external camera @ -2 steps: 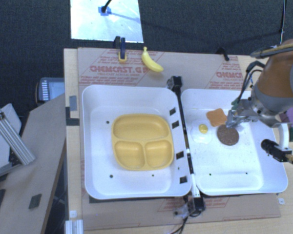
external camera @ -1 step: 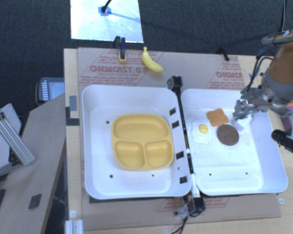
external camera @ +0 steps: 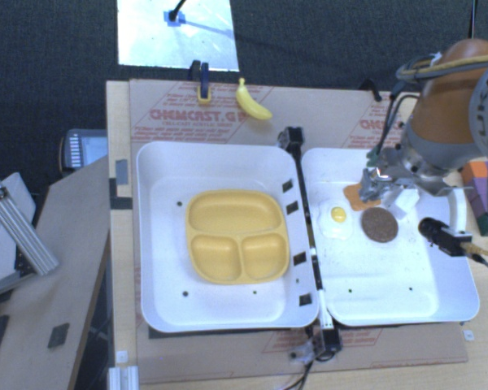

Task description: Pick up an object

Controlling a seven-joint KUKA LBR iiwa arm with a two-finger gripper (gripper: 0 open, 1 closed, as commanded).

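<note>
Round brown patty point(external camera: 380, 225) lies flat beside fried egg point(external camera: 336, 220); end effector point(external camera: 372, 187) state unclear.

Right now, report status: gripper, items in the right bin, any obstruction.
Gripper low in right bin, over orange piece; nothing seen held. Fried egg and brown patty lie just beside it. Yellow tray in left bin.

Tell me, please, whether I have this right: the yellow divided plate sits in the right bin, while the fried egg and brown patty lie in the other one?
Not quite: the camera view shows the yellow divided plate in the left bin; the fried egg and brown patty lie in the right bin.
</note>
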